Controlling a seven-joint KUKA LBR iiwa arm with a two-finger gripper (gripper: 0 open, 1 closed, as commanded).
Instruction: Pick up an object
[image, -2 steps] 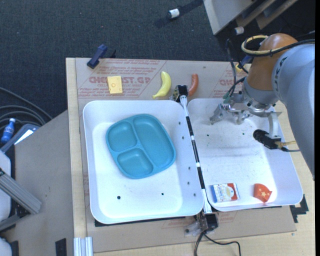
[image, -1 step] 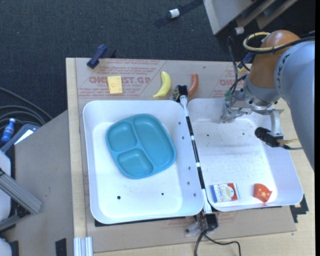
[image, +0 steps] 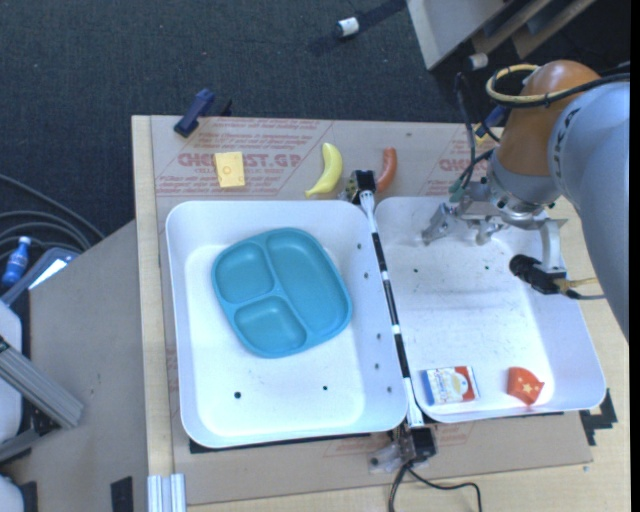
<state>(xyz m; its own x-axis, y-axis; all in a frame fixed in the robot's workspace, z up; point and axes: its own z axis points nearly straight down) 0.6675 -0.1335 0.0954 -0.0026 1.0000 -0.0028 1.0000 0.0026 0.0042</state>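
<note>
The bench (image: 160, 300) carries two white bins side by side, and the grey arm (image: 590, 130) with its orange band comes in over the bench's right edge. The left bin (image: 190, 330) holds a blue plate (image: 280, 290) with three sections, lying flat near the bin's middle and a little toward its far edge. The right bin (image: 470, 320) has the claw (image: 460, 228) low over its far edge, left of that edge's middle. Nothing is seen in the claw, and whether it is apart or together I cannot tell.

Two small things lie along the right bin's near edge, well apart from the claw. One is a flat white box (image: 447, 385) with blue and red print, by the near left corner. The other is a red piece (image: 524, 385) with a yellow mark, just right of the box and not touching it.

Past the bins' far edges, a yellow banana (image: 326, 170) and an orange-red stick (image: 386, 168) lie on the bench, with a yellow square (image: 229, 171) to their left. A dark blue clip (image: 194, 112) sits at the bench's far left corner.
</note>
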